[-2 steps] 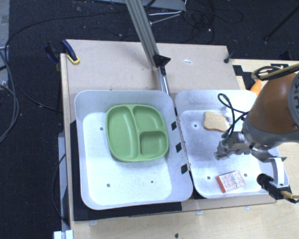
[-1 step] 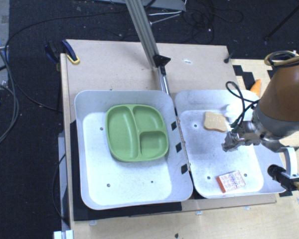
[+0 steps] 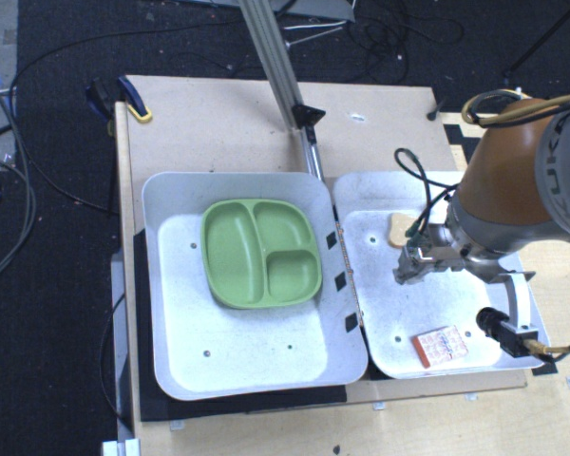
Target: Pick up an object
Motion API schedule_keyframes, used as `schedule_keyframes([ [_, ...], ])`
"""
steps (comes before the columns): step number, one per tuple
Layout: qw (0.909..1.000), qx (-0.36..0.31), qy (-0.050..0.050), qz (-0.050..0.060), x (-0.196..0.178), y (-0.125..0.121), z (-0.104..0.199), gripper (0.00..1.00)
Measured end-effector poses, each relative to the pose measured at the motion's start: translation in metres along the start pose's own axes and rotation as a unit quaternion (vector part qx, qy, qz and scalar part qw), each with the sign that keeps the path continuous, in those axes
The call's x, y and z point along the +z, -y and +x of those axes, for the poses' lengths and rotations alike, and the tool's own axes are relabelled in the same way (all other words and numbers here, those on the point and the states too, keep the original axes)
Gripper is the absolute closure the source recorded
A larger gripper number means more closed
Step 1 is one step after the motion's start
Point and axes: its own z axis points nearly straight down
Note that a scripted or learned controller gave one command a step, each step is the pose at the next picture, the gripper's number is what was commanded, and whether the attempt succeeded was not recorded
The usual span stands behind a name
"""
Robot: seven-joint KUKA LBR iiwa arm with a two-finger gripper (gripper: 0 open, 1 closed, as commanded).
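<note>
Well off to the gripper's left, in the left bin (image 3: 171, 350), sat a green divided plate (image 3: 263, 253), three compartments, flat on the white floor and nowhere near the arm's reach at that moment. Between the two bins ran a seam marked by a few small black clips, and from the back of the bench a grey metal pole (image 3: 274, 50) slanted down toward that seam.

The gripper (image 3: 408, 264) hung low over the right bin (image 3: 380, 345), near the middle of its floor, with the orange band of the arm just to its right. How it stood, open or closed, could not be told from this angle; the wrist and cabling hid the tips, and nothing could be seen caught in it.

Just behind the gripper and slightly to its left lay a small tan object (image 3: 400, 229), partly hidden by the wrist and a black cable. In front of the gripper and a little to its right, near the bin's front edge, lay a small red and white packet (image 3: 440, 346), apart from the tool.

Judged from this, the pick was not yet done: both loose items lay on the bin floor. The tool appeared to be at the descent or reach stage, with closing on something and lifting it clear left to do.
</note>
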Motion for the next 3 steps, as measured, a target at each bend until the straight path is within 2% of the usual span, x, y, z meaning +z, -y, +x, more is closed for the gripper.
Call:
schedule_keyframes([
  [1,1.0000,0.000,0.000,0.000,-0.012,-0.013,0.045,1.00],
  [3,1.0000,0.000,0.000,0.000,-0.002,-0.035,0.152,1.00],
])
